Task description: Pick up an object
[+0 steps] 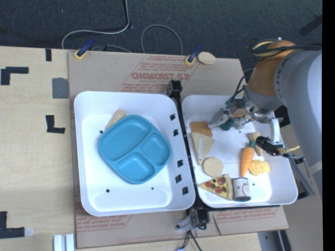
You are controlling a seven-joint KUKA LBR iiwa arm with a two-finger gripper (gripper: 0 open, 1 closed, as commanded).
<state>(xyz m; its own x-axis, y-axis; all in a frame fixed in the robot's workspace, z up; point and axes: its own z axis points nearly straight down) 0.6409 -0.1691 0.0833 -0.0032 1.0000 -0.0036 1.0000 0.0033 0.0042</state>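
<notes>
My gripper hangs low over the upper middle of the right bin, just right of a brown bread slice. A small dark teal piece lies right at its tip. Below the bread lies a cream wedge, then a round tan cookie. A pizza slice and a small can rest near the front wall. An orange carrot and a yellow corn piece lie to the right, under the arm's wrist.
The left bin holds a blue divided plate with a tan piece poking out behind it. A tan oval object sits on the cardboard behind the bins. The grey arm covers the right bin's far right corner.
</notes>
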